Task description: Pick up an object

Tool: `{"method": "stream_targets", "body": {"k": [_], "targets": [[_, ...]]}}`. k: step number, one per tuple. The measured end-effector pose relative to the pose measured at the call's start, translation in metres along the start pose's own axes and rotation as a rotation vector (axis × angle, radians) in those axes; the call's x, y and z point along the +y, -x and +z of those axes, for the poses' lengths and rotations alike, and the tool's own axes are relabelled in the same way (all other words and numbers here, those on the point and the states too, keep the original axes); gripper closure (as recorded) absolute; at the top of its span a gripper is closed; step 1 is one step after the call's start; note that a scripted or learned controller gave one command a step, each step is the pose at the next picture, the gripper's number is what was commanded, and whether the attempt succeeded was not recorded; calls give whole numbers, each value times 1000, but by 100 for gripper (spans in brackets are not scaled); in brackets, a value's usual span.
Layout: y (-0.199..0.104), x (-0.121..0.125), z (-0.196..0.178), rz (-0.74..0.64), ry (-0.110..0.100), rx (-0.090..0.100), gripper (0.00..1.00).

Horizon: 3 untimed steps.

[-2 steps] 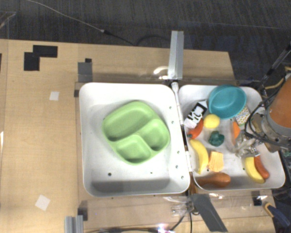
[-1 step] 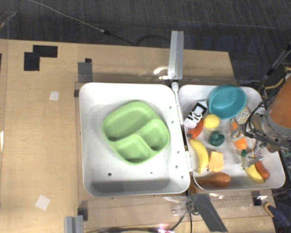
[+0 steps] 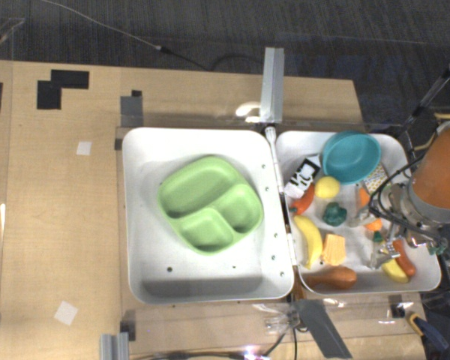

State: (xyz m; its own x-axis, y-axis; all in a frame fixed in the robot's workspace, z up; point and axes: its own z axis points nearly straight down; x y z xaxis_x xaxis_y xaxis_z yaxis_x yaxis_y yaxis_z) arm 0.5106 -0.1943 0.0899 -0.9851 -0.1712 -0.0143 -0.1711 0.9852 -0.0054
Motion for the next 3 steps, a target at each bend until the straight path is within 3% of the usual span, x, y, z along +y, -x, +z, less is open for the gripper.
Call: {"method": "stream_targets", "body": {"k": [1, 2, 3], "targets": [[6, 0, -15, -6, -7, -17, 100], [6, 0, -14, -6, -6, -16, 0], [9, 0, -27, -11, -10, -25, 100]]}}
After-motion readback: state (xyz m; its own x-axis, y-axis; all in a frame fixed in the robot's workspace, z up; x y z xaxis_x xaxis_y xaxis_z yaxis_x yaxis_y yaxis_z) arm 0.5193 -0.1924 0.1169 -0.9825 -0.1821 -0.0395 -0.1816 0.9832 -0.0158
